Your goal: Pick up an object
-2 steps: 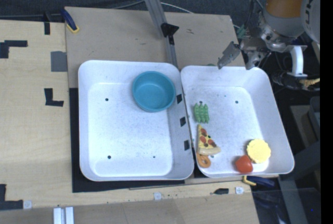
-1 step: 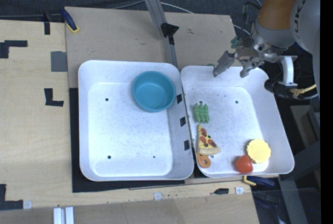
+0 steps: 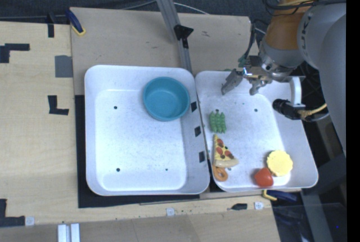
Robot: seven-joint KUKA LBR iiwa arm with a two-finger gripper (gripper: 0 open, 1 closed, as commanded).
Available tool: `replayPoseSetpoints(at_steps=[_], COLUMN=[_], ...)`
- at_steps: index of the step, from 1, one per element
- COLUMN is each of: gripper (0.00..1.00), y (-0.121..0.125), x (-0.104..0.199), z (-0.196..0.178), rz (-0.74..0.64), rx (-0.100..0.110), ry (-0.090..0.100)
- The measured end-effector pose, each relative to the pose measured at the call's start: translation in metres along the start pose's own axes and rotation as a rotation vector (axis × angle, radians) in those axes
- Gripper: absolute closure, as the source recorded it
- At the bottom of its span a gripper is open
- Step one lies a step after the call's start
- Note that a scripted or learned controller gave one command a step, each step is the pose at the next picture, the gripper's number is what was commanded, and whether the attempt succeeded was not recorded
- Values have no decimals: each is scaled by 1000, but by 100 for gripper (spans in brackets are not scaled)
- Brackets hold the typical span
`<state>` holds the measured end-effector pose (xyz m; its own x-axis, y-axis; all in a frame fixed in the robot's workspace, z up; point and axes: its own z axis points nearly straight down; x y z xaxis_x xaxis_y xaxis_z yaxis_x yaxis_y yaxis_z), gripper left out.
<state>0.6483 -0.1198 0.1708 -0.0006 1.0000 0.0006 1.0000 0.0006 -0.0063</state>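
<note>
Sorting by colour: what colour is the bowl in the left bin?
Blue: the bowl, seen in the camera view.

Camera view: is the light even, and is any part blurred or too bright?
In the camera view the light is soft and even, with faint shadows; the left bin shows mild glare on its white floor; the blue bowl and pizza slice toy look slightly soft; the gripper and the arm's orange band are a little blurred.

One camera sits high above the bench (image 3: 34, 122) and looks down at a slant. It is far enough back to see both white bins, the left bin (image 3: 101, 139) and the right bin (image 3: 292, 139), side by side. The arm (image 3: 315, 27) comes in from the right.
</note>
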Motion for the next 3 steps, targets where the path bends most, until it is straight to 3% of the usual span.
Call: replayPoseSetpoints(at_steps=[1, 2, 3], gripper=[0, 100, 100], y=[-3, -2, 2], x=[6, 6, 3], z=[45, 32, -30], rz=[0, -1, 0], rx=[-2, -6, -11], ry=[0, -1, -1])
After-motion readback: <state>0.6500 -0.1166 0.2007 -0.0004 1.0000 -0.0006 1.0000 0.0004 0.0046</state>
